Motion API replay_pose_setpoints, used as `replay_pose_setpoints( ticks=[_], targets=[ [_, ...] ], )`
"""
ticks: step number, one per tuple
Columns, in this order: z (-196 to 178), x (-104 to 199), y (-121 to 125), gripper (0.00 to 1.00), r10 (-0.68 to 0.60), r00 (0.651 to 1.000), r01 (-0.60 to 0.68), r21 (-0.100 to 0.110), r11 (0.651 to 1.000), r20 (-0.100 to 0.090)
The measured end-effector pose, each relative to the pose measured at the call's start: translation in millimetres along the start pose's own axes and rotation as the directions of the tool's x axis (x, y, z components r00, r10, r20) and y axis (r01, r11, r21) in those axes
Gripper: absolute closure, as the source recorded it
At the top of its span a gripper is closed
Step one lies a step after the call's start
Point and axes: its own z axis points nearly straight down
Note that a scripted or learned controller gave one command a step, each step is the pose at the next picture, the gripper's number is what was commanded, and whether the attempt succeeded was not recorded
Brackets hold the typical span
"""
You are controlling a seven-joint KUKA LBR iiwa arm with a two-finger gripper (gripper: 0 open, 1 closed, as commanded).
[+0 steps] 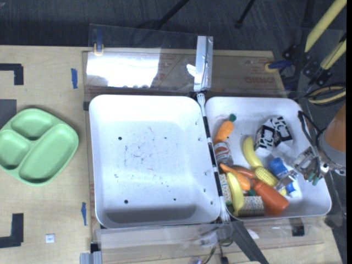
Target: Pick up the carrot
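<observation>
The carrot (224, 130), orange with a green top, lies at the upper left of the right bin (250, 108), close to the divider between the bins. My gripper (304, 166) hangs over that bin's right side, well to the right of the carrot and lower in the view, next to a blue item (278, 166). Nothing shows in its grasp.
The right bin also holds two bananas (252, 152) (235, 188), a corn cob (265, 175), an orange bottle (270, 197), a black-and-white item (273, 132) and a small labelled bottle (222, 153). The left bin (146, 158) sits beside it. A green divided plate (36, 146) lies far left.
</observation>
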Motion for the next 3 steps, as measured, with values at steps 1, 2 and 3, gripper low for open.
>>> replay_pose_setpoints(
  ticks=[1,2,3],
  targets=[
    [-78.0,-23.9,10.7,0.00,0.014,1.000,-0.013,0.011,1.000,-0.025],
    [-18.7,-23.5,13.9,0.00,-0.076,0.997,0.077,0.009,0.997,-0.027],
    [-84.2,-53.0,44.2,0.00,-0.155,0.988,0.155,0.005,0.988,-0.025]
  ],
)
